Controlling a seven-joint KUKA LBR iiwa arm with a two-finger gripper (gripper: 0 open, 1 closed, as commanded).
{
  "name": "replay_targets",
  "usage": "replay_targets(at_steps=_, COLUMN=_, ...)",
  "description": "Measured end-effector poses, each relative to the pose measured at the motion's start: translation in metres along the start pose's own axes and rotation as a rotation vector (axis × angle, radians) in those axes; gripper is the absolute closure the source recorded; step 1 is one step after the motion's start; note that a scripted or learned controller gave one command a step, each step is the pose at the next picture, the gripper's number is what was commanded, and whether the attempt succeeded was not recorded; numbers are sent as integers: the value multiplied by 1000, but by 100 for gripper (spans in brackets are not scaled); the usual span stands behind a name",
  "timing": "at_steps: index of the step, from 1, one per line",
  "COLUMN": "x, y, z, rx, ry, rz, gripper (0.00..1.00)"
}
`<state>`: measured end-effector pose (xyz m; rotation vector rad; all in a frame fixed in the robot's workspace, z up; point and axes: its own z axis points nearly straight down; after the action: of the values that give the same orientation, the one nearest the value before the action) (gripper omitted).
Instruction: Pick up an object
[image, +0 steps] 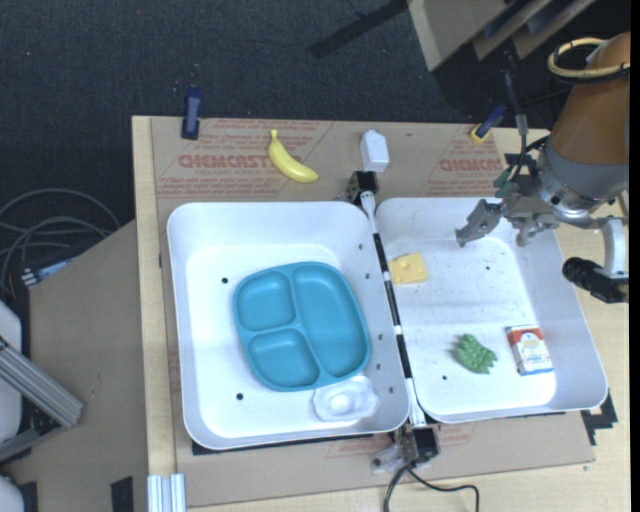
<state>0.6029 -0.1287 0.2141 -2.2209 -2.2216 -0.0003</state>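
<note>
objects wait in the right bin, gripper above them with nothing in it

objects for picking lie in the right bin (570, 300): a yellow cheese-like wedge (407, 269) against its left wall, a green leafy toy (474, 353) near the front, and a small red and white carton (529, 350) just beside the green piece. the gripper (505, 225) hangs over the back of this bin, its two fingers spread apart with nothing between them.

what could go wrong, as a judgement: the wedge sits tight against the wall between the bins, so a finger coming down on that side may strike the rim and push the wedge away instead of closing on it. the green toy and the carton lie close together, and a descent aimed between them could nudge both and close on neither. the carton lies flat, so the fingers may slide over it.

the count: two white bins; in the left bin (200, 260) one blue divided plate (298, 325) and one small clear lidded cup (343, 402) touching its front edge; in the right bin three items. on the cardboard behind the bins lies one toy banana (289, 160).
</note>
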Motion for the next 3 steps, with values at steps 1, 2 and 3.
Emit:
replay_targets(at_steps=1, x=5, y=-69, z=82, rx=2, ry=0, rz=1, gripper=0)
replay_targets(at_steps=2, x=20, y=-124, z=130, rx=2, ry=0, rz=1, gripper=0)
replay_targets(at_steps=3, x=20, y=-124, z=120, rx=-1, ry=0, rz=2, gripper=100)
